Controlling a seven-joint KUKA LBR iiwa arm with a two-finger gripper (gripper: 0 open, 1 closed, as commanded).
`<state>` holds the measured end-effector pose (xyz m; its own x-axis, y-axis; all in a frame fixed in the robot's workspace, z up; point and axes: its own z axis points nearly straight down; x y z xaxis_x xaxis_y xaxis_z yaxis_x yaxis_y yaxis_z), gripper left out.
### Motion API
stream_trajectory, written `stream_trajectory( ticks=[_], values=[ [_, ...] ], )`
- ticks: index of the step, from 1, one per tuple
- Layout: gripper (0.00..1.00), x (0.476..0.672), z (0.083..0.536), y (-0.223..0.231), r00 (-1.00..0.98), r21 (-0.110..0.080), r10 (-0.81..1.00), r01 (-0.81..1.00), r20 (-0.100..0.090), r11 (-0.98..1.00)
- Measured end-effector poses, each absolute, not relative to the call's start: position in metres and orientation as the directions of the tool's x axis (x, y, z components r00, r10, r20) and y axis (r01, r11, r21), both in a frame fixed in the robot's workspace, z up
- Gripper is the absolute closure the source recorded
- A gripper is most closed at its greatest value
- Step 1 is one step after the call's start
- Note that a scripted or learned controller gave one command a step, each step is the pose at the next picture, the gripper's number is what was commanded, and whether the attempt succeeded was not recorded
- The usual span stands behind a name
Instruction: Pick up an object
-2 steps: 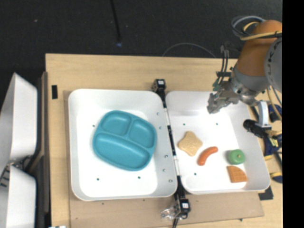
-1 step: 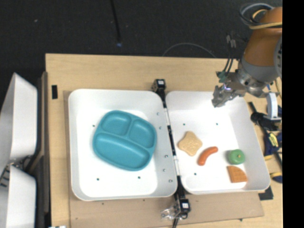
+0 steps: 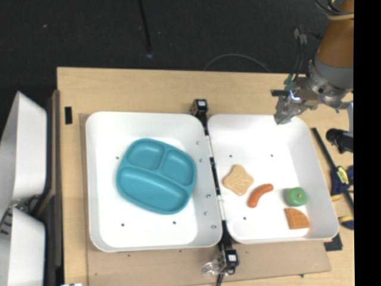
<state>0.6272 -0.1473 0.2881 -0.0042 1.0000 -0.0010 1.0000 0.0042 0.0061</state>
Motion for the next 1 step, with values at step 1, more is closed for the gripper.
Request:
stream_trajectory(
  ticks=[1],
  values=[
    [1.00, 0.6094, 0.2908, -0.1038, -0.006, 0.001, 1.000, 1.000, 0.001, 0.006]
  ],
)
